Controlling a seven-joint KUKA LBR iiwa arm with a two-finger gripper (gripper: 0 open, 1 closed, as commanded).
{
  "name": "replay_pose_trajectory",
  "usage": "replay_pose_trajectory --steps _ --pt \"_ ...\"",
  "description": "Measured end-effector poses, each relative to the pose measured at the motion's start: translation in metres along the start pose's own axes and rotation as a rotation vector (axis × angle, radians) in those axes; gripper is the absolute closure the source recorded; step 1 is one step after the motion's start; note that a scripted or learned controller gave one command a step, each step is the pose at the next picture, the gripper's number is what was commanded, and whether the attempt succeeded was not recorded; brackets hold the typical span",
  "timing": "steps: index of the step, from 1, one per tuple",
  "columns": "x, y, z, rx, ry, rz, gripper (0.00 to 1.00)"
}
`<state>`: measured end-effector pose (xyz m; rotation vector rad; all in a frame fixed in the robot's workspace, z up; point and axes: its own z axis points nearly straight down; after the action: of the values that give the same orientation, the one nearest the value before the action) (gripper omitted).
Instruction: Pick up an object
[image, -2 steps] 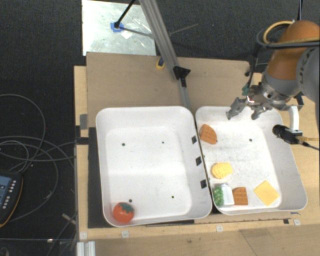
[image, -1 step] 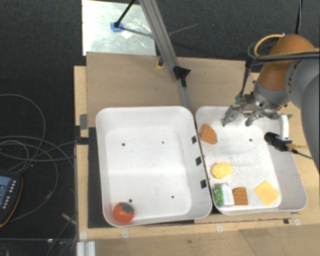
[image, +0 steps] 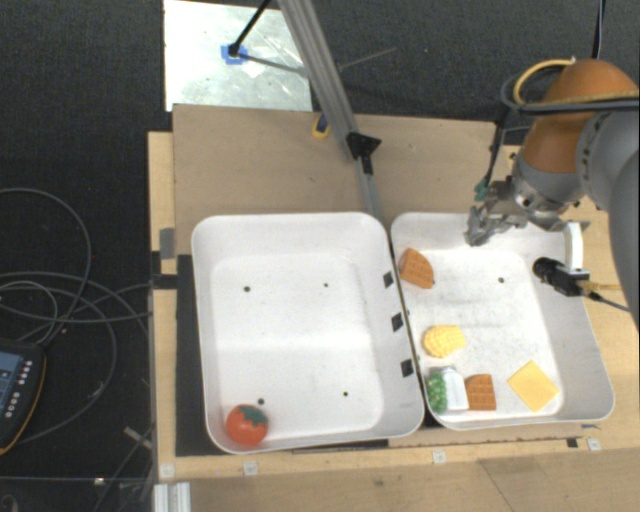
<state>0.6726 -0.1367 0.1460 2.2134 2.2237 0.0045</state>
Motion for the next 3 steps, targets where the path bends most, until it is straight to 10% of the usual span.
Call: replay_pose_trajectory --steps 3 --pt "0.001 0.007 -0.156 -0.003 -0.001 -0.001 1.0"
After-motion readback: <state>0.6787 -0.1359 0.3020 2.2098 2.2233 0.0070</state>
